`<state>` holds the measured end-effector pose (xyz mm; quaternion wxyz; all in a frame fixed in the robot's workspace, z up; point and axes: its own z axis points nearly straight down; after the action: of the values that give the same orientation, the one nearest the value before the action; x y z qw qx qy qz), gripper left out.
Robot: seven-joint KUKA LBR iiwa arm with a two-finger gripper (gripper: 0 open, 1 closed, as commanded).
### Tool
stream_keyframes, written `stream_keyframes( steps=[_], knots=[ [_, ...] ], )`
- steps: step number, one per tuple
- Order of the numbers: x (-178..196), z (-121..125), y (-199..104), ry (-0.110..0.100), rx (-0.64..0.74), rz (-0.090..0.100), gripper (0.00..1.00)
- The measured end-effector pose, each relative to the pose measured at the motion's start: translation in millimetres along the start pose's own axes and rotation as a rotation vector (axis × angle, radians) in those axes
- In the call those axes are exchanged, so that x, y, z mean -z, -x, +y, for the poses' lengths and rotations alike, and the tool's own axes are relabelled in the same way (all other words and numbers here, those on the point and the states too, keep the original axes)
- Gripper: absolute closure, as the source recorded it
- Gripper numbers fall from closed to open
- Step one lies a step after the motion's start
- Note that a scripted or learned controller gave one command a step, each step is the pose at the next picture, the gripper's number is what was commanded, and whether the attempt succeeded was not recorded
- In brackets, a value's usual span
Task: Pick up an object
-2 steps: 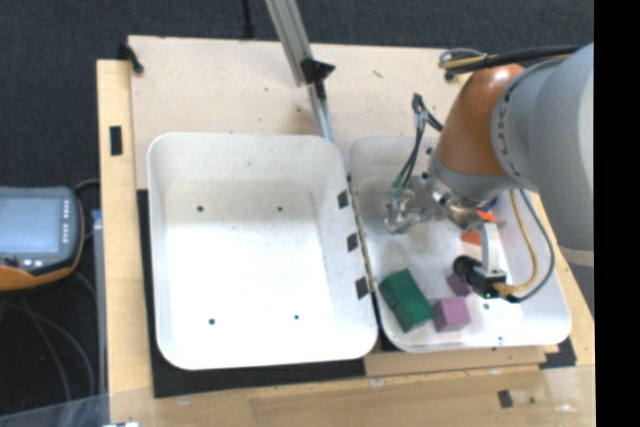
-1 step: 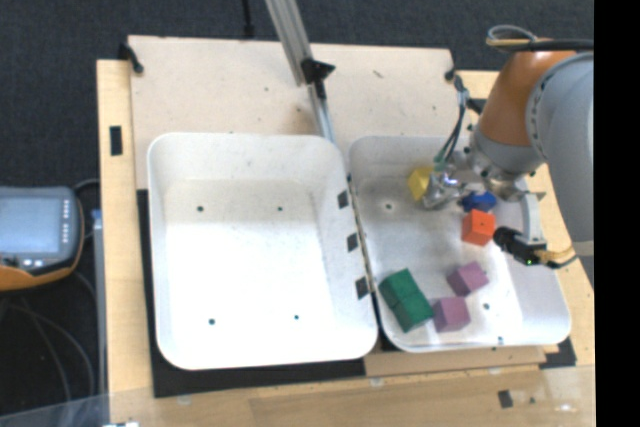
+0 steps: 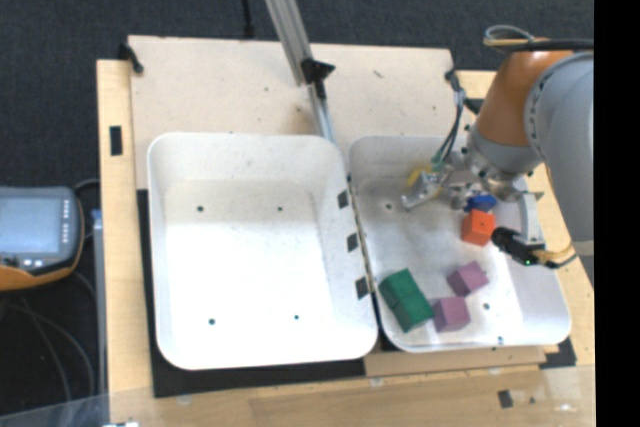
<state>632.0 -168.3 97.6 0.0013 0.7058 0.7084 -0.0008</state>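
Arm (image 3: 535, 110) bent low, claw (image 3: 428, 187) pointing left

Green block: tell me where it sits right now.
The green block lies in the right bin, near its front-left corner, just left of the two purple blocks and below the end effector.

The arm (image 3: 540, 105) is cut off at the frame's right side. It covers part of the right bin (image 3: 400, 165), and the orange block (image 3: 477, 230) is partly hidden beneath the wrist.
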Motion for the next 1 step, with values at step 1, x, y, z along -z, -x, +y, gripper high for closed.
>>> stream_keyframes(
  steps=[1],
  knots=[
    [0.2,-42.0,-81.8,-0.001,0.003,0.003,0.0]
  ],
)
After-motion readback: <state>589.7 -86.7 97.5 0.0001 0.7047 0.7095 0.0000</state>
